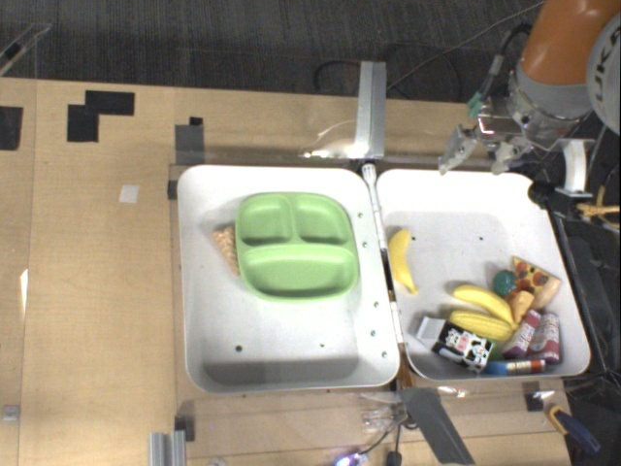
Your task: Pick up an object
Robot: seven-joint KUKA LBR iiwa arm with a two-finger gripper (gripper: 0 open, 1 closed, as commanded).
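My gripper (477, 155) hangs over the far rim of the right bin (456, 202), its two fingers spread apart with nothing between them. In that bin a single yellow banana (401, 260) lies along the left wall. A bunch of bananas (482, 313) lies toward the near right. Around the bunch sits a heap of small items: a black and white carton (463, 346), a teal ball (505, 282), a colourful box (535, 280) and some bottles (537, 335).
The left bin (204, 289) holds a green divided plate (295, 245) with a tan waffle-like piece (226, 249) tucked under its left edge. A metal post (372, 110) stands behind the seam between the bins. Cables run along the right side.
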